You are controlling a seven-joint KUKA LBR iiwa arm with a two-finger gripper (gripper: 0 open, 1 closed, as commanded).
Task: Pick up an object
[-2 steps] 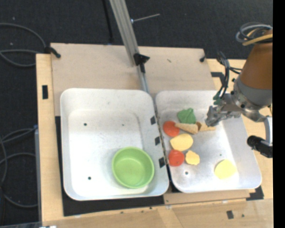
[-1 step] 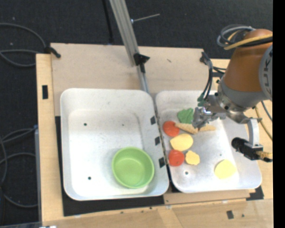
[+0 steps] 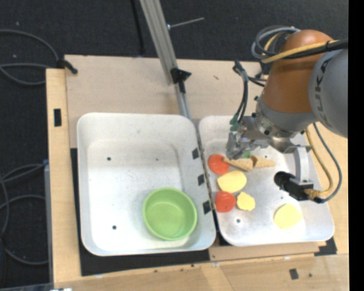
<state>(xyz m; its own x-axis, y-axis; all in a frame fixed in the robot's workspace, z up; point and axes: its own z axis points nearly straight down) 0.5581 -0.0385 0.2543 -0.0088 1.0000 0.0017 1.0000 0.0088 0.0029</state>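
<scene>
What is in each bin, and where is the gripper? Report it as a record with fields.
left bin: green bowl, toward the front right corner
right bin: small pieces, mostly in its left half
red: upper red piece; lower red piece
yellow: large yellow piece; small yellow piece; yellow disc, apart to the right
tan: tan cone, beside the upper red piece
gripper: over the right bin's back left part, just above the tan cone

A bowl [image 3: 170,214] sits at five o'clock in the left bin [image 3: 127,156]. Small pieces [image 3: 230,182] cluster at nine o'clock in the right bin [image 3: 261,230].
</scene>
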